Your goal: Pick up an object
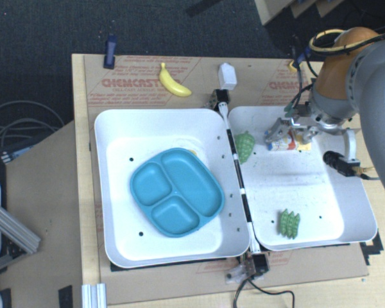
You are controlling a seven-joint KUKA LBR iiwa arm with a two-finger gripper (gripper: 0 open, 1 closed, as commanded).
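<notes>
My gripper (283,135) hangs over the far part of the right bin (321,191), reaching in from the right. A pale green leafy object (244,145) lies at that bin's left wall, a short way left of the gripper. A darker green bumpy object (289,223) lies near the bin's front edge, well below the gripper. A small red and white patch shows right at the gripper's tip; I cannot tell what it is.
The left bin (115,133) holds a blue divided plate (175,192). Outside the bins, on the board behind them, lie a yellow banana (173,83), a small white block (227,76) and a blue piece (110,51).
</notes>
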